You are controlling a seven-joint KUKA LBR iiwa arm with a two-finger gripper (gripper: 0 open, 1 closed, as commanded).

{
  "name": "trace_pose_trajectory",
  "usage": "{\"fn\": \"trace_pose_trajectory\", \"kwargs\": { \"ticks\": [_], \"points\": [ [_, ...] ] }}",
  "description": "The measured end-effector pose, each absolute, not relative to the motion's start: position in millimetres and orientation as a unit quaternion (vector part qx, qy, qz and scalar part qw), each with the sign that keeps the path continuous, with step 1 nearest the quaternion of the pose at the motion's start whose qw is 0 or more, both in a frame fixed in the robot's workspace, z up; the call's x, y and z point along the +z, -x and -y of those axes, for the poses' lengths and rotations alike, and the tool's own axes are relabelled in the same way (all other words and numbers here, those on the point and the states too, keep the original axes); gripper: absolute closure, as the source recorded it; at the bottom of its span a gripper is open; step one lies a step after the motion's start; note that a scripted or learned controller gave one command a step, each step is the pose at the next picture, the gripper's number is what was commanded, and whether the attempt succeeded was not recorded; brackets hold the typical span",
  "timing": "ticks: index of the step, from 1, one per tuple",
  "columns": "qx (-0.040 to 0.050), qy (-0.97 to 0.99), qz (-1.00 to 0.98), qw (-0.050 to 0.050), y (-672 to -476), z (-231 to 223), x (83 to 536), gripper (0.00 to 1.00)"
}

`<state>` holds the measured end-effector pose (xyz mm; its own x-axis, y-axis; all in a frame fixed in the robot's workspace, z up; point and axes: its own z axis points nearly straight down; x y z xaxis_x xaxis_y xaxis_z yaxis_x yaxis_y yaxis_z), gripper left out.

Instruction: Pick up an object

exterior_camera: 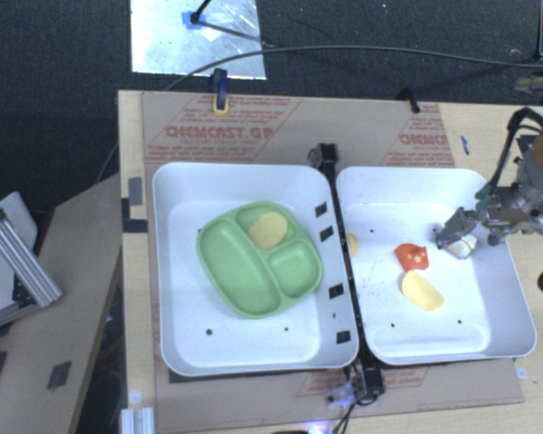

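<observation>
Your gripper (456, 236) sits low over the right bin (507, 333), near its right wall. You cannot tell from this slant whether it is released or clenched, and nothing is visibly caught in it. A small pale thing (462, 248) lies just under the tip; whether it is an object or part of the tool is unclear.

The likely targets lie just to the gripper's left: a red piece (413, 257) and, close beside it, a yellow piece (423, 291). Another yellow item (269, 231) rests in the green divided plate (244, 278) in the left bin (176, 242) — well apart from the arm.

Watch the approach: the red and yellow pieces sit close together, so a descent between them could nudge one aside and close on nothing — and both look smooth and rounded, so they may squirt out of a pinch
</observation>
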<state>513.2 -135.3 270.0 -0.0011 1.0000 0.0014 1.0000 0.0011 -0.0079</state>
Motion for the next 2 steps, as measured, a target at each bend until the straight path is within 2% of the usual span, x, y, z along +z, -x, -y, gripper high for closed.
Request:
{"fn": "trace_pose_trajectory", "kwargs": {
  "ticks": [1, 2],
  "points": [
    [-0.0006, 0.706, 0.708, -0.001, -515.1, 135, 275, 0.0],
    [0.001, 0.707, 0.708, 0.002, -514.9, 134, 212, 0.0]
  ]
}}
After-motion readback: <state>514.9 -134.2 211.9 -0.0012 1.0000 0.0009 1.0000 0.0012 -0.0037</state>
